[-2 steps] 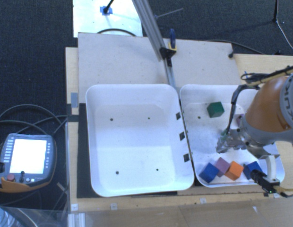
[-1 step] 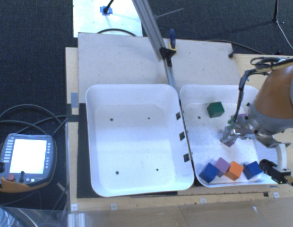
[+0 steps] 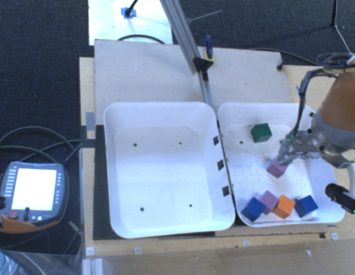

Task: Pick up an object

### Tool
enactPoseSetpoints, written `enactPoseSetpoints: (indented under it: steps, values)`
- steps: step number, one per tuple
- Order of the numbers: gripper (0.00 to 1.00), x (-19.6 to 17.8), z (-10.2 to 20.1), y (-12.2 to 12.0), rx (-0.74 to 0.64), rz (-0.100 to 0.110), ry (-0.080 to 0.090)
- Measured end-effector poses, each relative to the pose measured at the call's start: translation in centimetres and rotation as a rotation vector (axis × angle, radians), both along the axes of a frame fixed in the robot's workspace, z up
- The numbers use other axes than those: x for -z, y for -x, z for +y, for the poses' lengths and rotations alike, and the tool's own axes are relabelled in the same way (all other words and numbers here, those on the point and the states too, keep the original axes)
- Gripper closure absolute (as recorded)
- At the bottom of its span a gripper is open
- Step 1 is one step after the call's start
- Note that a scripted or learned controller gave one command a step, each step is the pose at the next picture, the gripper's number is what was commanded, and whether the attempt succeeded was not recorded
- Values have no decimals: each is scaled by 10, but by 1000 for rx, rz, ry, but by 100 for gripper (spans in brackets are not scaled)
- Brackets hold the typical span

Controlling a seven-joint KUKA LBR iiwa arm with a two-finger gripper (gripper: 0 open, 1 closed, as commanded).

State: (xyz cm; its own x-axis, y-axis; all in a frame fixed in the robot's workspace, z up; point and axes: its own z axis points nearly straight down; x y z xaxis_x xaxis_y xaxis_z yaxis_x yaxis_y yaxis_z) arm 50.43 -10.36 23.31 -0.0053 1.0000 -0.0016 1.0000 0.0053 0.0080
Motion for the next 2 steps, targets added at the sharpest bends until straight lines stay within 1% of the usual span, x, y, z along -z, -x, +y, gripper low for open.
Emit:
enactPoseSetpoints:
  steps: [1,2]
  values:
    - [100,-7,45,-32,-6,3,-3]
    - [100,5,95,-56,-5,6,-3]
